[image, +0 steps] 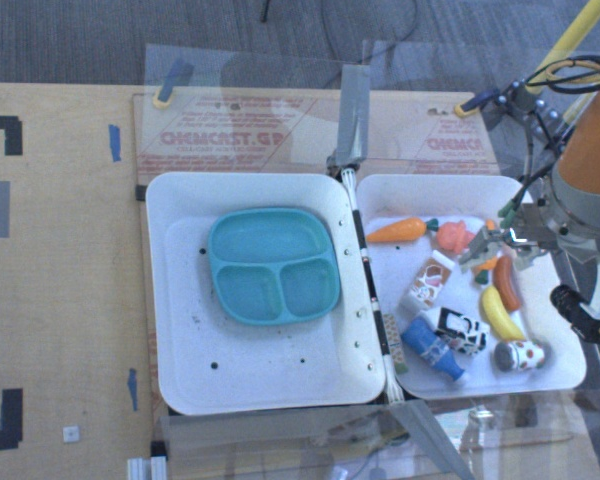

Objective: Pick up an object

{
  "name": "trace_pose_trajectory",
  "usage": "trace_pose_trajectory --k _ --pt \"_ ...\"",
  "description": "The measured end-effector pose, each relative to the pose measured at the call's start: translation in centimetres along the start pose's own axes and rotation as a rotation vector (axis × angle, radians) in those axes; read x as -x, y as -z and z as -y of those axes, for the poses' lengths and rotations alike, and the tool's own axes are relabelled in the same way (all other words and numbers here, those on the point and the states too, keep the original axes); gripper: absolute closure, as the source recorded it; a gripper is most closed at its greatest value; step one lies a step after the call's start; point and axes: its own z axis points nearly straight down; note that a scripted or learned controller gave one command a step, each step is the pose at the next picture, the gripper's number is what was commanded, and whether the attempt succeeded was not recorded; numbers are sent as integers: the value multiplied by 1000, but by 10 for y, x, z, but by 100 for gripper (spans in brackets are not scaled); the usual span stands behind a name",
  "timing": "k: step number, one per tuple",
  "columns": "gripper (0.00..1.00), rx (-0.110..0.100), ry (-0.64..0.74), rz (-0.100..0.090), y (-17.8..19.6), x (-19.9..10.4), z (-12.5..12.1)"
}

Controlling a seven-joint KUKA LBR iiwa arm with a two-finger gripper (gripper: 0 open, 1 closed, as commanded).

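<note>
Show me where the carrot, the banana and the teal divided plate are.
carrot [397, 231], camera view, middle of its orange body
banana [498, 314], camera view, middle of its yellow curve
teal divided plate [270, 238], camera view, floor of its large upper compartment

Glossy teal plastic tray [274, 265]; matt wooden bench [60, 298].

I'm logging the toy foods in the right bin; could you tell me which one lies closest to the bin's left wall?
The orange carrot, with its green top pointing right. It lies at the upper left of the right bin; the banana sits far over toward the right side.
</note>
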Motion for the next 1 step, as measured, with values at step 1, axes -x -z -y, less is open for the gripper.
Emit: trace_pose_trajectory --k 1 --pt "0 38 54 6 -100 14 -33"
